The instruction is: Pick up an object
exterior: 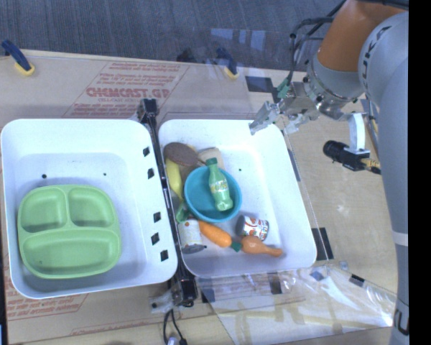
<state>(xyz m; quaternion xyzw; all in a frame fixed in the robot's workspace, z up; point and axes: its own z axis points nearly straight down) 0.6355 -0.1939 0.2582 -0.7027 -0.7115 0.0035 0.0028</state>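
Your jaws (271, 118) hung over the far right corner of the right bin (291, 192), at the end of the grey arm (373, 56) with its orange band, and they looked spread apart with nothing between them. They touched none of the objects below. Everything you could pick lay in that right bin, crowded toward its left and near sides. A blue bowl (201, 196) sat near the middle with a small green bottle (219, 187) lying in it. A yellow banana (174, 178) lay along the left wall, just beside the bowl, and a brown rounded piece (178, 153) and a pale one (210, 155) sat at the bowl's far edge. Toward the near wall you had a small can (189, 236), an orange carrot (217, 234) touching it, a red and white can (253, 227) on its side, and a tan, orange-tipped piece (260, 247) just in front of that can. The left bin (29, 139) held a green divided tray (69, 231) lying flat in its near half. Both bins stood side by side on the cardboard-covered worktop (122, 85).
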